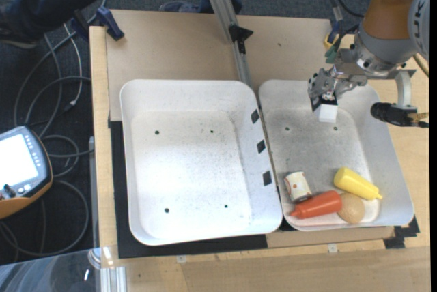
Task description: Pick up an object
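From my remote desk, the left bin [184,168] held nothing I could target. In the right bin [300,106], four toy pieces crowded the near edge: a small white can [298,185], an orange carrot [315,205], a tan round piece [352,210], a yellow banana-like shape [356,184]. I judged them light, rigid, slippery plastic; the carrot's middle seemed the best hold. The gripper [328,106] hung near the far wall over a small white block [328,112]; whether the jaws clasped it, I could not tell.
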`<state>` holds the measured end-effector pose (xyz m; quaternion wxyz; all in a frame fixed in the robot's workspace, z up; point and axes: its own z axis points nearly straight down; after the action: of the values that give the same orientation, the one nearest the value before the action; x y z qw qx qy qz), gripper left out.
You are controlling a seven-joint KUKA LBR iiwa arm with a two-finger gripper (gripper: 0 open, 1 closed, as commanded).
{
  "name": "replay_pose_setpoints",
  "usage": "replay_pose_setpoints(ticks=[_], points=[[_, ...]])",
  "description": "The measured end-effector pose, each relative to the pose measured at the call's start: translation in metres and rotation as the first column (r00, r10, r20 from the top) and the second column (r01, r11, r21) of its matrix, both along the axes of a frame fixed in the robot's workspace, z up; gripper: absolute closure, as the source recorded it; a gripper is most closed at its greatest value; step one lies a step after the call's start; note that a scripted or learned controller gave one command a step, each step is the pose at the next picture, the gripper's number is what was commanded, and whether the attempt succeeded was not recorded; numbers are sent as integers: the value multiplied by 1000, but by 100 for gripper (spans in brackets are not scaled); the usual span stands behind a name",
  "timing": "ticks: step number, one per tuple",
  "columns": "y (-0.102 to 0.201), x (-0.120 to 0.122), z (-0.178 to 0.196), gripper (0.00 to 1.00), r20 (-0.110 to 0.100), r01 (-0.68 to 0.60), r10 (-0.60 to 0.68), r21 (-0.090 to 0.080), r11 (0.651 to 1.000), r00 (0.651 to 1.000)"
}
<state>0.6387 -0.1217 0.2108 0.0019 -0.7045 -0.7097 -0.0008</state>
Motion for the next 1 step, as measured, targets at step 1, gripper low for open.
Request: replay_pose_setpoints(ticks=[1], points=[[58,-3,-5,100,-2,0,0,0,1000,1000]])
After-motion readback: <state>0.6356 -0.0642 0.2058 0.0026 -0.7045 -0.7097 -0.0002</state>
